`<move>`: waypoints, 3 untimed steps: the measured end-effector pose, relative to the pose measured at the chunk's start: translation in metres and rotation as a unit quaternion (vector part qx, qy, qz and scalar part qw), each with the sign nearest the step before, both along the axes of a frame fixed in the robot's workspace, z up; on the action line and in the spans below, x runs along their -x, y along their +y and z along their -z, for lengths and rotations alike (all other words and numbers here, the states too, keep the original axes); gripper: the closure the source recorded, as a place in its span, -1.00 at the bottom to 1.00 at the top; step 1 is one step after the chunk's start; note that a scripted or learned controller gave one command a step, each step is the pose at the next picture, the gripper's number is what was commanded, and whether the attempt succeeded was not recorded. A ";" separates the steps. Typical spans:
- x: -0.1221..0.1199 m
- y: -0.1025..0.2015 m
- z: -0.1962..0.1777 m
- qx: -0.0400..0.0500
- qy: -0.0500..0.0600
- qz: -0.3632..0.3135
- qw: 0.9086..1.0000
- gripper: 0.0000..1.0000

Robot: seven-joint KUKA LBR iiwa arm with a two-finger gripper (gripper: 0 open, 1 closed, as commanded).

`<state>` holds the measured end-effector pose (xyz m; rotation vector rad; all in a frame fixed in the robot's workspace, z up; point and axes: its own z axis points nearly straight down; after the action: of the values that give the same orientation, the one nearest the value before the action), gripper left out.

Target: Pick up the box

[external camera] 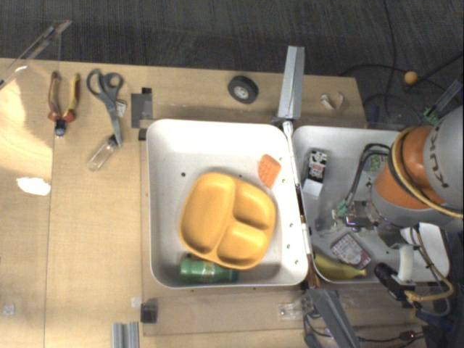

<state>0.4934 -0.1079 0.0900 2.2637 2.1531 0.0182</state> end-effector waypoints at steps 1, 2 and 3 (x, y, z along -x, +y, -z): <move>0.001 -0.009 0.000 -0.002 0.002 -0.019 1.000 -1.00; 0.001 0.010 0.000 0.001 0.001 -0.006 1.000 -1.00; -0.003 0.010 -0.012 0.002 -0.004 -0.008 1.000 1.00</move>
<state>0.4960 -0.0982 0.1018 2.2394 2.1665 0.0220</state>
